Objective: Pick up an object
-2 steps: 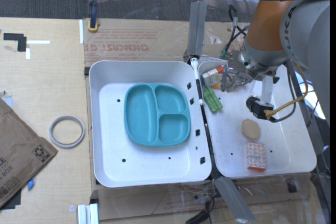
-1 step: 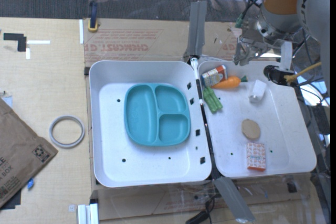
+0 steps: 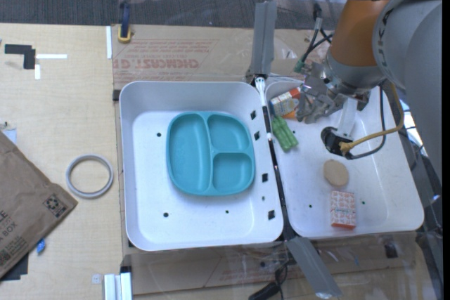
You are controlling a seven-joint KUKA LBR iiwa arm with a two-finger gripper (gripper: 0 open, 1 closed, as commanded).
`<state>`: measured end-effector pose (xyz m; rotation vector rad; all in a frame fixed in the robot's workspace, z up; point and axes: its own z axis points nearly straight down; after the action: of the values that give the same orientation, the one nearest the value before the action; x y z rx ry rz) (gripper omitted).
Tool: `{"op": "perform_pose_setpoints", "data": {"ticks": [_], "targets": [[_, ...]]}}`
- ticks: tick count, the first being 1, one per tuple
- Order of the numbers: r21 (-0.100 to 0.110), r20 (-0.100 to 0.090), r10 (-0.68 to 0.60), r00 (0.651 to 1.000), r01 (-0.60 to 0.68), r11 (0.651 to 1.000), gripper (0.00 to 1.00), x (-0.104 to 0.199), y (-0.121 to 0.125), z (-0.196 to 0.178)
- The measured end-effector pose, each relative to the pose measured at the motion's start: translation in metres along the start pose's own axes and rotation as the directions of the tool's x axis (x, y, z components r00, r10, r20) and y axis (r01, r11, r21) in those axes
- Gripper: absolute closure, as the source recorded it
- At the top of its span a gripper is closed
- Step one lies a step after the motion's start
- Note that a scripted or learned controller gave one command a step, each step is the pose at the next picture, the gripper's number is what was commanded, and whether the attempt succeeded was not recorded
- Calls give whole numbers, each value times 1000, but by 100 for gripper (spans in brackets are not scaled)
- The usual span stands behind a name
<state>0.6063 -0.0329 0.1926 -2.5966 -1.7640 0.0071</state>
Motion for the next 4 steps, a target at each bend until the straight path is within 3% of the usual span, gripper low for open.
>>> {"op": "perform_pose_setpoints", "data": {"ticks": [1,2,3,4], "targets": [[1,0,220,976,-220,976,100,-14,-56,3],[-3,0,165,986,-165,986,100,10,12,-43],[-1,0,340,941,-340,941,100,10,-17,-68],[1,5,337,942,-337,942,100,10,-17,-75]]}}
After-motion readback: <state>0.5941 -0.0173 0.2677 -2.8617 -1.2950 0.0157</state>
